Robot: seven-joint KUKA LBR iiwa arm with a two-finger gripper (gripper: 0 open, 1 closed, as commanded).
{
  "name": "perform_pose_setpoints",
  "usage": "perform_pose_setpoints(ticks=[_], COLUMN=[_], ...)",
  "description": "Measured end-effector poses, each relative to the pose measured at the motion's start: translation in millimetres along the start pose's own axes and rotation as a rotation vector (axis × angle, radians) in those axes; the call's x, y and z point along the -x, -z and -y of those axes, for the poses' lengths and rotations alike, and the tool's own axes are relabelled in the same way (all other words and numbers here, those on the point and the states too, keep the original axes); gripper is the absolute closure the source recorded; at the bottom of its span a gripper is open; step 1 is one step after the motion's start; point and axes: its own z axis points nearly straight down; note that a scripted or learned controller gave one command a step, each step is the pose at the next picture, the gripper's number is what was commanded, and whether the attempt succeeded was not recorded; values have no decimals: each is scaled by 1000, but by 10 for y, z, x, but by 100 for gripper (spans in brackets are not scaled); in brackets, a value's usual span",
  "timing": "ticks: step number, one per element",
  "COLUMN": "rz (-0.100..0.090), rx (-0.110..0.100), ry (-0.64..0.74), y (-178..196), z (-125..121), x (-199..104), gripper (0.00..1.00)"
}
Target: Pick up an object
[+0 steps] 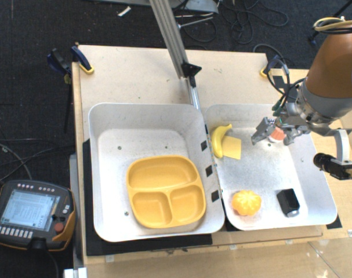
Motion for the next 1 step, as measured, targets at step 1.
perform_pose_setpoints(ticks=[1], rz=[0], rx=[1], ry=[-1], y=[1], z=[0], x=[0], gripper=[0])
